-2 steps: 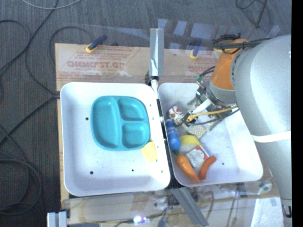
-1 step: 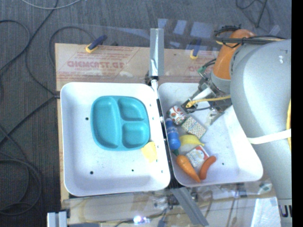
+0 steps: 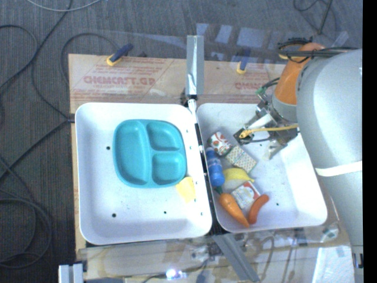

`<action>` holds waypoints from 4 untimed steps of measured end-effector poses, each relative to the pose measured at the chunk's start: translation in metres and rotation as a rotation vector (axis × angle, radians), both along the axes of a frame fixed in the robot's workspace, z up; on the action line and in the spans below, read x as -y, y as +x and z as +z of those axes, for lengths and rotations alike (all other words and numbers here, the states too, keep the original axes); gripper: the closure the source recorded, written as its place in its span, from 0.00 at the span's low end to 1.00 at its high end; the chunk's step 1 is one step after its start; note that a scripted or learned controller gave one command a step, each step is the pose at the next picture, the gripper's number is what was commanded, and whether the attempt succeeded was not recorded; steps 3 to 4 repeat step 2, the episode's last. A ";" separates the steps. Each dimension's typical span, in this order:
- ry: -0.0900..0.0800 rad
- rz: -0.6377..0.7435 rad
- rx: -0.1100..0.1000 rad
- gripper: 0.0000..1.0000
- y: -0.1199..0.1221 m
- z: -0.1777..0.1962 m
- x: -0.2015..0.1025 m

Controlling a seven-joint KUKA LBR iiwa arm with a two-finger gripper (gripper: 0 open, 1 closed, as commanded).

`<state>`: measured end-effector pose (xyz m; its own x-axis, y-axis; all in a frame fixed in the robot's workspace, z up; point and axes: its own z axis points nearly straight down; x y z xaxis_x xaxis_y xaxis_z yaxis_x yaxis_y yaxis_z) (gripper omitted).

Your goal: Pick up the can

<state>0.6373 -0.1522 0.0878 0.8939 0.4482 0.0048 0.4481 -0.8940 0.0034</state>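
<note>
The can (image 3: 220,142) is small, white with red markings, and lies in the right bin (image 3: 297,187) near its upper left corner, close to the divider. My gripper (image 3: 270,135) hangs over the upper middle of the same bin, to the right of the can and apart from it. Nothing shows in the gripper's grasp. The grey arm with its orange band (image 3: 288,87) comes in from the right and hides the bin's far right side.
Just below the can lie a checkered box (image 3: 241,158), a blue bottle (image 3: 214,168), a yellow fruit (image 3: 237,174), a small carton (image 3: 245,192), a carrot (image 3: 233,210) and a red piece (image 3: 258,207). The left bin (image 3: 94,217) holds a blue divided plate (image 3: 149,152) and a yellow piece (image 3: 187,188).
</note>
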 end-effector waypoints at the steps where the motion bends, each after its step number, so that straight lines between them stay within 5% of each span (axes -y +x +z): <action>1: 0.001 0.002 -0.006 1.00 0.000 0.006 0.000; 2: 0.001 0.002 -0.007 0.00 -0.001 0.006 0.000; 4: 0.001 0.002 -0.007 0.00 -0.001 0.006 0.000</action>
